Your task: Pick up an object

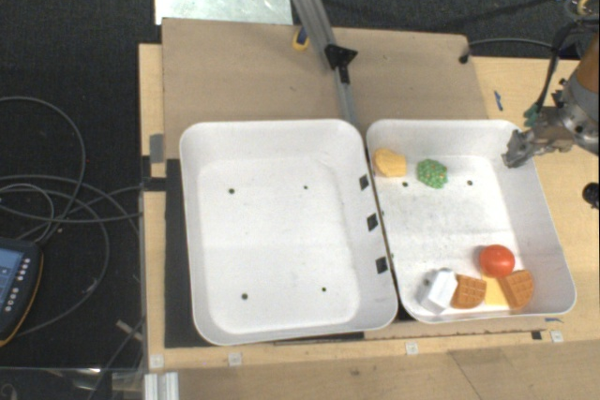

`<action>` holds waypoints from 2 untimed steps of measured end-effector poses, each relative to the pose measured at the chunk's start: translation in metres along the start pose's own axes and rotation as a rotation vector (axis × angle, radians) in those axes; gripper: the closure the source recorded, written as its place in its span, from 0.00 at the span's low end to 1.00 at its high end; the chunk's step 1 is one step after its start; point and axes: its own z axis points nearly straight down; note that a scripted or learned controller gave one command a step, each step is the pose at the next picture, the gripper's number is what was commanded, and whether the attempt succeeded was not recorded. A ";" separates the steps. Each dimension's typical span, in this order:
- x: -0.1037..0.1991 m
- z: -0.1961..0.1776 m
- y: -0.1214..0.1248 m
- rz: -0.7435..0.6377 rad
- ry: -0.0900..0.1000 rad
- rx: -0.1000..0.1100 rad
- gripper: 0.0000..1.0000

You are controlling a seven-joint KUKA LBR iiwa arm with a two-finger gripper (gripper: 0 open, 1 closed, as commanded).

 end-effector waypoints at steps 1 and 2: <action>0.057 -0.004 -0.018 -0.005 0.004 0.006 1.00; 0.103 0.001 -0.028 -0.005 0.004 0.008 1.00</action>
